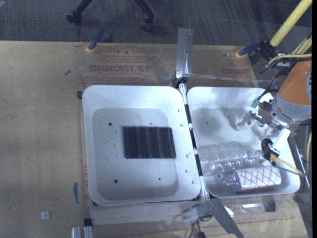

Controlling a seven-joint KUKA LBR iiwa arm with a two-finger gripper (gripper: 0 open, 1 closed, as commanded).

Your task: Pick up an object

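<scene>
Bottle [233,160], clear plastic, lies on its side in my right bin [213,103] beside a red-checked box [257,177], while my hand [247,120] hovers above, grip state I cannot tell, so next I must descend.

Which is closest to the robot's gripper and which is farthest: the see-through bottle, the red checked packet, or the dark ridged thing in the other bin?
From the gripper, in the camera view:
1. The clear bottle, lying in the right bin just below the gripper.
2. The red checked packet, at the right bin's bottom edge, a little farther.
3. The dark ridged block, in the middle of the left bin, farthest.
</scene>
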